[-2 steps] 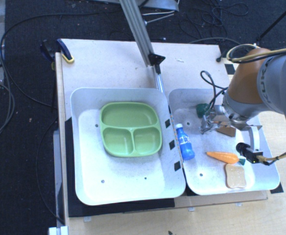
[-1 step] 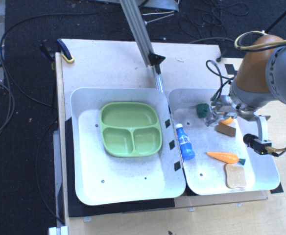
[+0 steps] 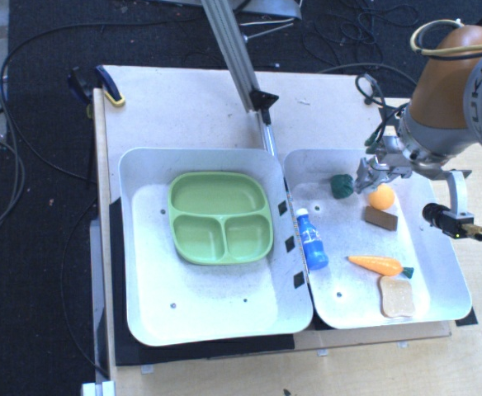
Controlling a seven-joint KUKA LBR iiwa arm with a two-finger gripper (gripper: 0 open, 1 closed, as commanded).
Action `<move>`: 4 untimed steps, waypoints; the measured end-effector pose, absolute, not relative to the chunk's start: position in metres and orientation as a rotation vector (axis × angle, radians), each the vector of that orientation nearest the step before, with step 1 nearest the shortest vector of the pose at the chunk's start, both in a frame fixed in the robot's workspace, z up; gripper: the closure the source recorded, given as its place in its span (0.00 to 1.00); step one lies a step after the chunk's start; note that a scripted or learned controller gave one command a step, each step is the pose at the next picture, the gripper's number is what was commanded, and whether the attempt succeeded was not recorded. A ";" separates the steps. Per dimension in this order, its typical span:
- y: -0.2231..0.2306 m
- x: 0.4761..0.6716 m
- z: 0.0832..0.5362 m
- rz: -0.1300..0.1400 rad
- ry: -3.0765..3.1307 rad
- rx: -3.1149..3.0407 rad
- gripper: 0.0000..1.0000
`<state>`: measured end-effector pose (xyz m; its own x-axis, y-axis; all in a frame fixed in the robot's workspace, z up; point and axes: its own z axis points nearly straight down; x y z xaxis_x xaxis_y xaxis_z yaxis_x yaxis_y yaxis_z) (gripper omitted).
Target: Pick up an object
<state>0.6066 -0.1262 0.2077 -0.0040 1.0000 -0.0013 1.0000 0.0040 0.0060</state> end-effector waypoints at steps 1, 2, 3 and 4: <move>-0.126 0.607 0.245 0.000 2.223 2.217 1.00; -0.083 0.587 0.250 -0.001 2.227 2.217 1.00; -0.028 0.579 0.252 -0.001 2.229 2.216 1.00; 0.023 0.554 0.241 -0.004 2.228 2.218 1.00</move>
